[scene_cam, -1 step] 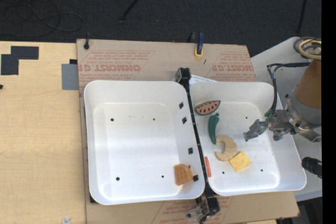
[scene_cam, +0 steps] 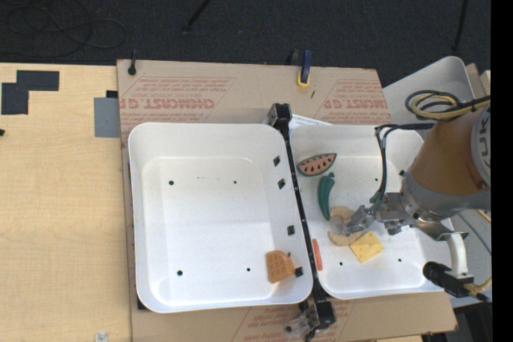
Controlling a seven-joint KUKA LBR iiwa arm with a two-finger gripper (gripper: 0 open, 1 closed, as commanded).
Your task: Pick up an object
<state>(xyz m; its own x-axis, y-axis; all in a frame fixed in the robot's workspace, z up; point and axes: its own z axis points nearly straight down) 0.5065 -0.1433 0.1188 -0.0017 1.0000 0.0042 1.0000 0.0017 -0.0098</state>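
Note:
The right bin (scene_cam: 401, 272) holds a watermelon slice (scene_cam: 316, 164), a green pepper (scene_cam: 326, 195), a tan bread-like piece (scene_cam: 342, 234), a yellow cheese wedge (scene_cam: 366, 247) and a thin orange piece (scene_cam: 317, 255) against the divider. My gripper (scene_cam: 361, 219) reaches in from the right and sits low over the tan piece, just above the cheese wedge. Its tip meets or overlaps the tan piece's right edge. Whether anything is held is too small to tell.
The left bin (scene_cam: 152, 172) has a brown waffle-like piece (scene_cam: 280, 266) in its near right corner. A black divider (scene_cam: 292, 196) runs between the bins. The arm's orange band (scene_cam: 449, 160) and cables hang over the right bin's right side.

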